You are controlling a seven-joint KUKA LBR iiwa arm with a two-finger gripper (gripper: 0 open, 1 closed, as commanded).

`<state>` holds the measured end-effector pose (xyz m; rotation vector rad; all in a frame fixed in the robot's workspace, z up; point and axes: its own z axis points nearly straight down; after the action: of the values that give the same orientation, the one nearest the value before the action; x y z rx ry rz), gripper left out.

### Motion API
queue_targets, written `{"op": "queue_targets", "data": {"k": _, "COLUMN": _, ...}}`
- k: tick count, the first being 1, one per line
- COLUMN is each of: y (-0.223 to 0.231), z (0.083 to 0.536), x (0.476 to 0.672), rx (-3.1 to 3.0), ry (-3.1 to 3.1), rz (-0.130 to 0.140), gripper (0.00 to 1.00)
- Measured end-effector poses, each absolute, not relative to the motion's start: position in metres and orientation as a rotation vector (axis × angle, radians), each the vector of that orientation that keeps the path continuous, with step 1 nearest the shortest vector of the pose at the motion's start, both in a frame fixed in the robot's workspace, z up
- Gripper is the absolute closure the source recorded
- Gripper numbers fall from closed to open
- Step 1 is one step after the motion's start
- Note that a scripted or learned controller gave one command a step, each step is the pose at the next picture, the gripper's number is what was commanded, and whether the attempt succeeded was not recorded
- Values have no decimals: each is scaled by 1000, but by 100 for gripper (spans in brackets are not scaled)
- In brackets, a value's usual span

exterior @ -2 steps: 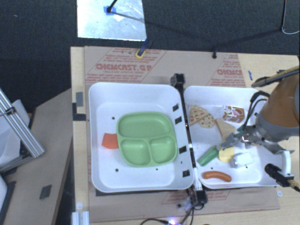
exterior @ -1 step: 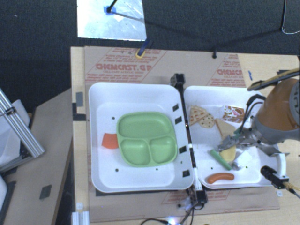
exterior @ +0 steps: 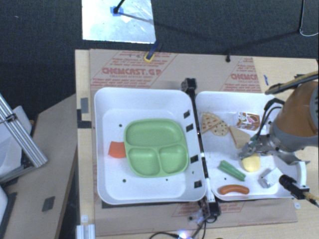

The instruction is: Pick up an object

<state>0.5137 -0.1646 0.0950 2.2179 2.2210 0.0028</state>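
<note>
Gripper (exterior: 251,151) sits low in right bin (exterior: 219,99), just above/against yellow lemon-like piece (exterior: 251,163); finger state not readable from this angle, arm body covers the wrist, so can't tell if anything is caught. Arm (exterior: 299,121) comes in over bin's right wall, tilted down toward bin centre, prob. because the target lies mid-bin, away from the walls.

Yellow piece: near centre of right bin, slightly toward front edge. Roundish, long axis approx. left-right but weak; hard to call.

Neighbours crowd it: tan wedge (exterior: 239,136) touching/just behind gripper, green pod (exterior: 232,170) just left, long axis running diag. from back-left to front-right; sausage (exterior: 233,189) along front edge, axis parallel to that edge. Waffle slice (exterior: 214,124) toward back-left corner.

Left bin (exterior: 144,97): green divided plate (exterior: 155,147) at centre, orange block (exterior: 117,149) by its left side.
</note>
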Motion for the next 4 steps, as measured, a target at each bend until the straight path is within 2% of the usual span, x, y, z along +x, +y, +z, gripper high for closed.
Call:
{"op": "queue_targets", "data": {"k": 3, "y": -177, "z": 227, "x": 517, "rx": 2213, "ry": 2222, "rz": 5, "gripper": 100}}
{"op": "queue_targets", "data": {"k": 4, "y": -131, "z": 234, "x": 526, "rx": 2210, "ry": 2230, "rz": 5, "gripper": 100}}
